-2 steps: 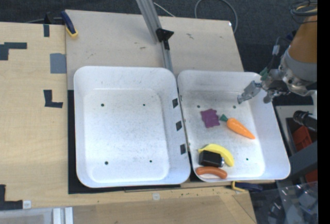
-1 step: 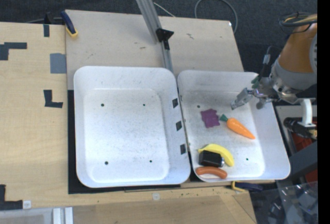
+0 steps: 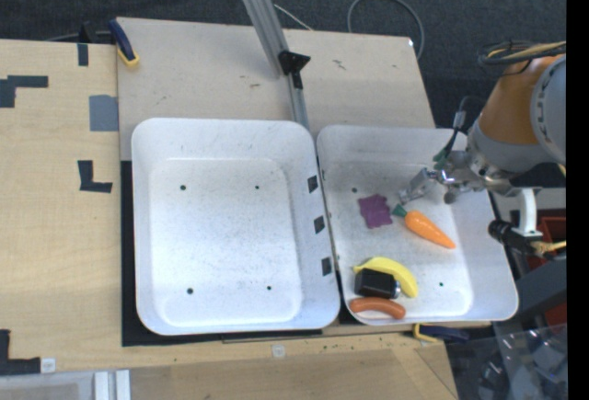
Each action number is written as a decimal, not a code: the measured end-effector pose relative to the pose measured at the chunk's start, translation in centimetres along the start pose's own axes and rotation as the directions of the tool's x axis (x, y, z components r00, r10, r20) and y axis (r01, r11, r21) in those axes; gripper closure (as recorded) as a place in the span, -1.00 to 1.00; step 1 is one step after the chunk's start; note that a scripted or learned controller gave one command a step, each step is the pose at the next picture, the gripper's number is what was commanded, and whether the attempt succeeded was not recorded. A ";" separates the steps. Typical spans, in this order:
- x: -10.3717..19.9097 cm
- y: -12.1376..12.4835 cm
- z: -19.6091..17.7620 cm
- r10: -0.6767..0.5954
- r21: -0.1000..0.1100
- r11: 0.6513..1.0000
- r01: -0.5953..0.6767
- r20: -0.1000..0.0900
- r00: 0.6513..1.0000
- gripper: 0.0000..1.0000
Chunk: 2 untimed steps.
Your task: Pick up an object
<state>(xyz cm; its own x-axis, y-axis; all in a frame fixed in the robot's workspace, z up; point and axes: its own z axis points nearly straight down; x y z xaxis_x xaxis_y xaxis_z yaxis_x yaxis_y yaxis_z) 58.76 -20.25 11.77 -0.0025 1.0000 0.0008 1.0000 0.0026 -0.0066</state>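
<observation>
My gripper [image 3: 428, 195] hangs over the upper right part of the right bin [image 3: 488, 297], with its fingers spread open and nothing between them. An orange toy carrot [image 3: 429, 228] with a green top lies just below the gripper, near its left finger. A flat purple piece [image 3: 375, 211] lies to the left of the carrot. At the bin's front sit a yellow banana [image 3: 396, 272], a black block [image 3: 375, 283] against it, and a red sausage [image 3: 376, 307] at the front rim.
The left bin [image 3: 147, 205] stands beside the right one, their rims touching. A slanted metal rail [image 3: 267, 17] runs from the top down to the gap between the bins. The wooden bench [image 3: 55, 205] extends to the left.
</observation>
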 end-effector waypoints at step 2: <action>-0.4 -0.5 -7.2 0.002 -0.011 1.000 -0.002 0.003 1.000 1.00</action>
<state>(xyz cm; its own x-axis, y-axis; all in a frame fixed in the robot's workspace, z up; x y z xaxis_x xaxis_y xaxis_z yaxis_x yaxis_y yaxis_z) 58.28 -20.61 19.02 -0.0005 1.0000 -0.0019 1.0000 0.0005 0.0046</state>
